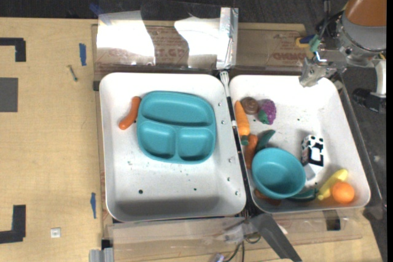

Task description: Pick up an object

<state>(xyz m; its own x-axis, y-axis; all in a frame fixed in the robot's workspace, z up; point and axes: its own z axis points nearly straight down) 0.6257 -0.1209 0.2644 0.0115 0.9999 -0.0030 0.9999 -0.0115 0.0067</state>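
My gripper [311, 75] hangs over the far right corner of the right bin [353, 132], below the grey wrist and its orange band. Nothing shows in its grasp. In that bin lie a teal bowl [278, 172], an orange carrot [243, 119], purple grapes [267, 111], a brown round piece [250, 105], a black-and-white toy [314, 150], a yellow banana [332, 181] and an orange fruit [344, 192]. All of them sit nearer the front and left than the gripper.
The left bin [116, 181] holds a teal divided plate [177, 126] and an orange sausage-shaped piece [129, 113] beside it. A clear plastic sheet [166, 34] lies behind the bins. The bare white floor of the right bin's far half [301, 107] lies under the gripper.
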